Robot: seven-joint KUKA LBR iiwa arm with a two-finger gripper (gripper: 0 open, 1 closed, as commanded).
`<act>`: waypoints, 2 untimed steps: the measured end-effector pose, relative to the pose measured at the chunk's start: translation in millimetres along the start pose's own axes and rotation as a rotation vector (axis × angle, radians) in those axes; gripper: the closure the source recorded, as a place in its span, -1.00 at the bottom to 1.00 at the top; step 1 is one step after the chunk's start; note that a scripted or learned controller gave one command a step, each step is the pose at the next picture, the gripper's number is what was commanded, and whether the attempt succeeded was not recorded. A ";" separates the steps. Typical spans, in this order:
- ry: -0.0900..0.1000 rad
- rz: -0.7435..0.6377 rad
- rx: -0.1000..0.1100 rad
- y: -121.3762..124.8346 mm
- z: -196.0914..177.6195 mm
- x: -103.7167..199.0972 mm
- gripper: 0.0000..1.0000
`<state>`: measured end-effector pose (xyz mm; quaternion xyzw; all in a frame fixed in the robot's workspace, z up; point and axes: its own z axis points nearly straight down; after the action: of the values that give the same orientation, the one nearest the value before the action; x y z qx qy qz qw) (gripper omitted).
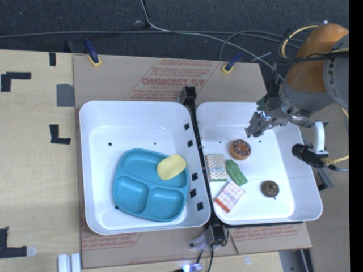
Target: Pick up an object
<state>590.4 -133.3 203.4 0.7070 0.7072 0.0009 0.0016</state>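
Nothing picked yet: gripper (pixel 256 126) hangs over the right bin (pixel 295 208), grip state impossible to tell, nothing visibly held; nearest target, a brown doughnut (pixel 240 149), lies just below-left.

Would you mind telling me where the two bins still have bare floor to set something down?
Left bin: bare along its far wall and left side, beyond the blue tray. Right bin: bare at the far-left corner and the near-right corner past the brown donut. Crowded around the green item and packets.
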 end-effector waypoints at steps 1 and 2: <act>-0.001 -0.001 -0.002 2.7 -63.0 -4.4 1.00; 0.001 -0.004 0.005 0.4 -54.2 40.5 1.00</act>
<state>590.5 -92.7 257.5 0.7057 0.7085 -0.0005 -0.0003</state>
